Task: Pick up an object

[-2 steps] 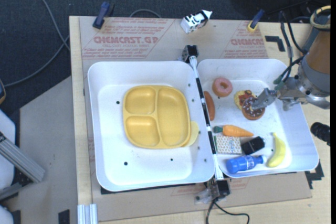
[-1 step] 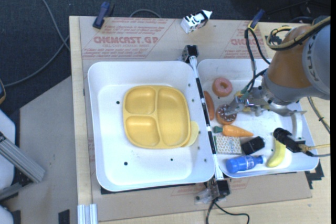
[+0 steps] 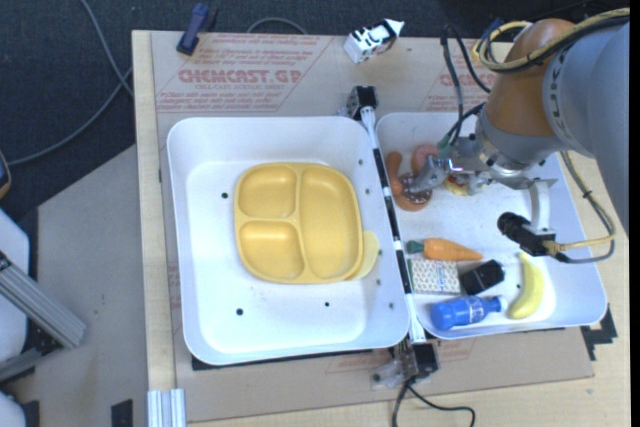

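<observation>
Sitting low in the right bin [image 3: 590, 290], we have a little cluster of candidates: an orange carrot [image 3: 452, 250] lying sideways near the divider, a yellow banana [image 3: 531, 288] curving down toward the front edge, a blue bottle [image 3: 464, 312] on its side at the front, and a small black block [image 3: 481, 276] between carrot and bottle. Just beside the carrot lies a speckled flat packet [image 3: 432, 276]. Up toward the back of that same bin, a brown-and-pink object [image 3: 412, 181] rests close to the divider, and that's where the action is. The gripper [image 3: 432, 171] hangs right over it, coming off the grey arm [image 3: 590, 85] with its orange band [image 3: 520, 80]. Whether the jaws are wide or closed, I cannot tell from this angle; the metal parts blur together against the object beneath. Over in the left bin [image 3: 200, 205], a yellow divided plate [image 3: 298, 221] sits squarely in the middle. Both bins rest on the desk [image 3: 240, 75], with a blue clip [image 3: 194, 28] at its back left edge and a small black-and-white toy [image 3: 373, 38] at the back centre.
</observation>
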`<control>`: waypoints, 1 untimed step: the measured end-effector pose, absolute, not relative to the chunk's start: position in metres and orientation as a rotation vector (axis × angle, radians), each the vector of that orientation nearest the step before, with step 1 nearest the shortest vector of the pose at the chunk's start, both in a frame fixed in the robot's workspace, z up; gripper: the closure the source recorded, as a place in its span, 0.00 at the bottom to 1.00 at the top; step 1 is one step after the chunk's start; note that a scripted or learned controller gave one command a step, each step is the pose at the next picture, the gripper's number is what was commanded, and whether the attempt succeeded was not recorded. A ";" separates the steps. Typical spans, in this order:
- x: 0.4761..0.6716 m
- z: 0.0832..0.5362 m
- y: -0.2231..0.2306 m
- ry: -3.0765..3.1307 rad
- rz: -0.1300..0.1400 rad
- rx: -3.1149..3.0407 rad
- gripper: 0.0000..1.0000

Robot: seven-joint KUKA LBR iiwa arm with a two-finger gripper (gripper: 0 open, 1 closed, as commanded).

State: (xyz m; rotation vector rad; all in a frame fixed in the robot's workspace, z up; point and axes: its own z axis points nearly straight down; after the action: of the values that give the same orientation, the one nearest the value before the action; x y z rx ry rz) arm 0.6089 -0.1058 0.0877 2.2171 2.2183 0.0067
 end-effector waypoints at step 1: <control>0.660 0.086 -0.098 2.233 -0.025 2.228 0.00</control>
State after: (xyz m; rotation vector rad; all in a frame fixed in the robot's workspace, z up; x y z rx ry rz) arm 0.6603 -0.0983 0.0856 2.2279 2.2326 -0.0255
